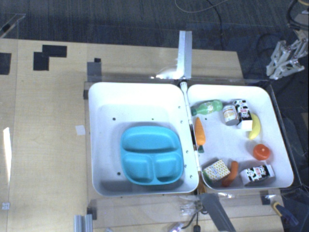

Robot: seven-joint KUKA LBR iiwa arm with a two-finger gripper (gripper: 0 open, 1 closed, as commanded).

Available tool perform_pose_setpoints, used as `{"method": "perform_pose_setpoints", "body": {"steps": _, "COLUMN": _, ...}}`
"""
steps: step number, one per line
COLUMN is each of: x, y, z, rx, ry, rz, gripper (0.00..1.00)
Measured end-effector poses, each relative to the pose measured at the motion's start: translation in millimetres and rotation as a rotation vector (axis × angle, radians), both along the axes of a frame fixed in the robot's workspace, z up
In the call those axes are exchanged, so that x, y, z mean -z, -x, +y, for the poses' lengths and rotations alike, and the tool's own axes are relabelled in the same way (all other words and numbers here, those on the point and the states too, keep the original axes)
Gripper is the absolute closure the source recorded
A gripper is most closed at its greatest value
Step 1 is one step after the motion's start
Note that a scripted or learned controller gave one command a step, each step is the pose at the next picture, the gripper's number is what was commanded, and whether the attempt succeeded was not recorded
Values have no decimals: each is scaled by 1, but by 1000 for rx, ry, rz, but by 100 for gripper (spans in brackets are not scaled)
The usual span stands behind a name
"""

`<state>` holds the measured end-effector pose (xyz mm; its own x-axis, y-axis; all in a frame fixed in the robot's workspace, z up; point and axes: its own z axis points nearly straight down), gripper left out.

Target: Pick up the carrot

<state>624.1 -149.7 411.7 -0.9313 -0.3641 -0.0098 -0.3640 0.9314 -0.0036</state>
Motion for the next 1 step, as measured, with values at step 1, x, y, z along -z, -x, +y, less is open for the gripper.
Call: {"method": "perform_pose_setpoints", "body": {"steps": 1, "x": -27, "y": 42, "z": -55, "rx": -166, "ry": 4, "rz": -2, "gripper": 100}}
